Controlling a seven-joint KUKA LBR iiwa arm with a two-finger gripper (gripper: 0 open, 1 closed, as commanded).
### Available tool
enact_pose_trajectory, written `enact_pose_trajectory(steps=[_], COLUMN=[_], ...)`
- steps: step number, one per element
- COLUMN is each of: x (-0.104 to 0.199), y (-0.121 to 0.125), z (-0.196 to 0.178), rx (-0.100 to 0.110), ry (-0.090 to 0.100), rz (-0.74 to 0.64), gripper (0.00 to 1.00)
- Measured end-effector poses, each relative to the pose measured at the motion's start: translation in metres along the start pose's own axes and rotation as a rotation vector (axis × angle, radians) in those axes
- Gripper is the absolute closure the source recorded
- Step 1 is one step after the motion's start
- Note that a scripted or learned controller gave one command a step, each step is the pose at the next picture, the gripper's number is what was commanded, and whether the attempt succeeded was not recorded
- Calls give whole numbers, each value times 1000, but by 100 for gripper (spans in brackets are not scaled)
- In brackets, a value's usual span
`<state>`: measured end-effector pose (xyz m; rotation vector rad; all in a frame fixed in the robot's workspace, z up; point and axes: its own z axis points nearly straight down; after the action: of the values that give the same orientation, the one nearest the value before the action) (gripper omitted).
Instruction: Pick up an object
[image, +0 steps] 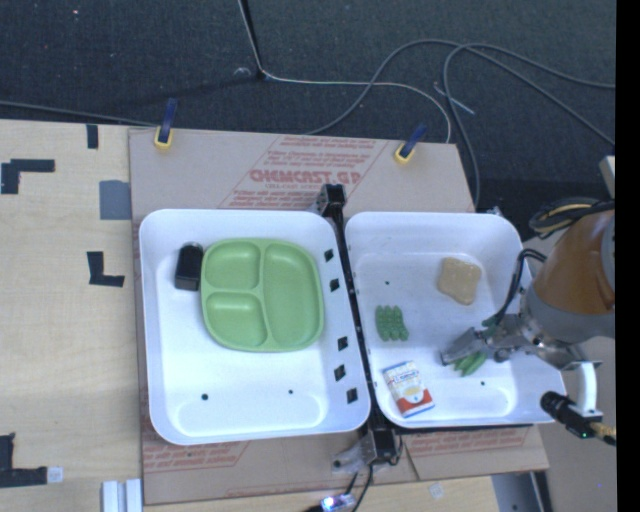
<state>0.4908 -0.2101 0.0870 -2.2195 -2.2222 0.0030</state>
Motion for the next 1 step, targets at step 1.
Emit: enact_pose_trajectory(steps=[1], x=[0], y=[1], z=[1], rx=[-2], ry=[0], rz=[1], gripper=[0])
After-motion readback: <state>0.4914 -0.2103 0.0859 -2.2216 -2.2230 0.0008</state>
